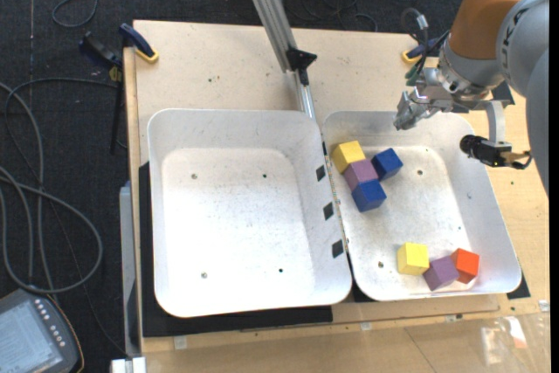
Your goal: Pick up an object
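The blocks are small, bright cubes in the right bin (489, 214): a yellow block (347, 155), a purple block (361, 173) and two blue blocks (387, 162) (368, 195) sit packed together near the bin's 10 o'clock corner, and another yellow block (412, 258), purple block (440, 272) and an orange block (467, 263) huddle at 5 o'clock. I worry that, since they touch, my claw (407, 118) could bump a neighbor and push them apart or pinch a corner and slip. The claw hangs over the bin's 12 o'clock edge holding nothing, and I cannot tell how wide it is.
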{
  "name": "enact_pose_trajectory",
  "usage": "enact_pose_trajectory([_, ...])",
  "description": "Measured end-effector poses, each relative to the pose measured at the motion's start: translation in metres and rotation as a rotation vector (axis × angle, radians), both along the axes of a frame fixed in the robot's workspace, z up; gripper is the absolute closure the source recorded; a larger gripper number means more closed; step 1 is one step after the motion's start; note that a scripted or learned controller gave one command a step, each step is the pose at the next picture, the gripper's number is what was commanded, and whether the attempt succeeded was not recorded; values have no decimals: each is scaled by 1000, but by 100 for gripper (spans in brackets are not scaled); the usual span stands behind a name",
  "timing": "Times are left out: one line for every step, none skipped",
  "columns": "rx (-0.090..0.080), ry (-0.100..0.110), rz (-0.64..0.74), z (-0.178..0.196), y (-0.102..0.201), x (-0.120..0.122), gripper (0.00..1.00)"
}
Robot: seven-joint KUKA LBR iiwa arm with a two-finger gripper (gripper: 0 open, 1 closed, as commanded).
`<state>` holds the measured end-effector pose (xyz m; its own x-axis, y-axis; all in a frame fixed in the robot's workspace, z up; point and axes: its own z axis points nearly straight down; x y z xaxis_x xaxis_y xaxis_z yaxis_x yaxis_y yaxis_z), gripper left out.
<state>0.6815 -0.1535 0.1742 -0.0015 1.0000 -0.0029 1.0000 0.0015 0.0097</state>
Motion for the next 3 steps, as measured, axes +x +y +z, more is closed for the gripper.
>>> enact_pose_trajectory([1, 2, 0, 44, -1, -2, 100])
enact_pose_trajectory([1, 3, 0, 75, -2, -1, 100])
enact_pose_trajectory([4, 11, 5, 70, 43, -8, 100])
